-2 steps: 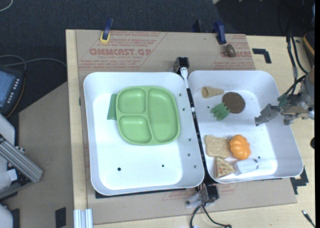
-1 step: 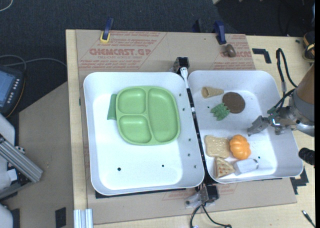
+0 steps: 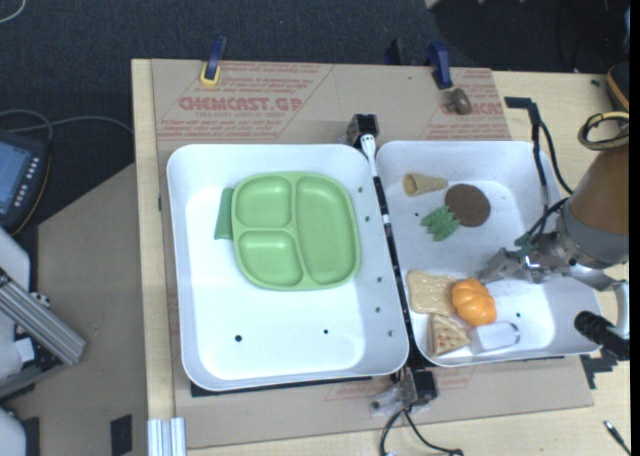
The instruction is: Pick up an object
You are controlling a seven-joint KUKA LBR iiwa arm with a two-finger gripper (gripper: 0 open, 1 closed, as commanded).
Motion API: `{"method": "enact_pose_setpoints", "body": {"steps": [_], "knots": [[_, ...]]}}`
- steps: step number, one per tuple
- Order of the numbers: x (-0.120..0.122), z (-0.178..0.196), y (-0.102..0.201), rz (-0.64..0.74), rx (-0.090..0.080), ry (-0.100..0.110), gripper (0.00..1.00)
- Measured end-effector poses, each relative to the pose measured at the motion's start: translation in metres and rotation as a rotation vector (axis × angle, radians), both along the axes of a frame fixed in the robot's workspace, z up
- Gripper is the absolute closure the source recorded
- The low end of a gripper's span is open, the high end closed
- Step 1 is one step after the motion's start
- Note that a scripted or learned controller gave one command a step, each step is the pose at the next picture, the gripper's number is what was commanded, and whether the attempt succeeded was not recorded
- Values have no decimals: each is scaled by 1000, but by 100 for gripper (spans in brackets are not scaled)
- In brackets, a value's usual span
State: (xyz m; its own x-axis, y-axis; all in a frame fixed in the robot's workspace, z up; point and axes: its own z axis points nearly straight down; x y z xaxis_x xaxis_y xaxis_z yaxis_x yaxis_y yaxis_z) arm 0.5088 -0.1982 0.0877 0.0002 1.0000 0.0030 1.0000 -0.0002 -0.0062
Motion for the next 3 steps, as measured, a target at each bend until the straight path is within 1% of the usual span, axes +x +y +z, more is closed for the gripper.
{"method": "enact_pose_setpoints", "body": {"steps": [1, 2, 3], "knots": [[1, 14, -1, -1, -4, -7, 100], [5, 68, 9, 2, -6, -13, 100], [4, 113, 4, 1, -7, -13, 100]]}}
